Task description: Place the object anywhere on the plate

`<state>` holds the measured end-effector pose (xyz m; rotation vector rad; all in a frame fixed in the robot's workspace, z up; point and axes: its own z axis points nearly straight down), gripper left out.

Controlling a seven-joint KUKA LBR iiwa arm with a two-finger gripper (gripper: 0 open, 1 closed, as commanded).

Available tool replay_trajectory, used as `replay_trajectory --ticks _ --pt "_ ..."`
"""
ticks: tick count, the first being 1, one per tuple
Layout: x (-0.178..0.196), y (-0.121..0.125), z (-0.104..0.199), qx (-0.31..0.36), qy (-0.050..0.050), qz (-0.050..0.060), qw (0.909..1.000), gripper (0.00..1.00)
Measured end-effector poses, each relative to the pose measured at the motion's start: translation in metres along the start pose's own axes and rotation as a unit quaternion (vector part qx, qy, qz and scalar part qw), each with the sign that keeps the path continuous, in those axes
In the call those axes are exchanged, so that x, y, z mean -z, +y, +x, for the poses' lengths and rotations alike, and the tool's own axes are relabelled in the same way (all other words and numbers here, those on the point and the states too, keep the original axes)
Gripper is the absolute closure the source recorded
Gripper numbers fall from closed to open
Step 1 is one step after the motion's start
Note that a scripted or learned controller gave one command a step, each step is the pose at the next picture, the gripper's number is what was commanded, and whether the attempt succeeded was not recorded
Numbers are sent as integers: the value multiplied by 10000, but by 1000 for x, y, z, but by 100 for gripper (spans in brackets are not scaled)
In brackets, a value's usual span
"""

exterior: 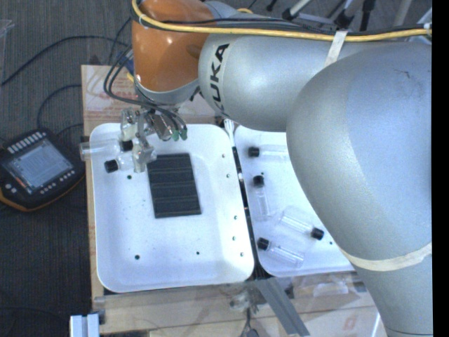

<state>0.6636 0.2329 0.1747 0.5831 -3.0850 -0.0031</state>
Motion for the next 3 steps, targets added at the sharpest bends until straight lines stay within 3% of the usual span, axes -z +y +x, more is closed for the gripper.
replay_trajectory --ticks 1,2,3 --pt "40 -2 -5 811 -8 1 9967 100" --pt "-8 -1 -5 2807 0 -14 9598 100" --pt "-1 -5 13 5086 -6 -20 8610 100"
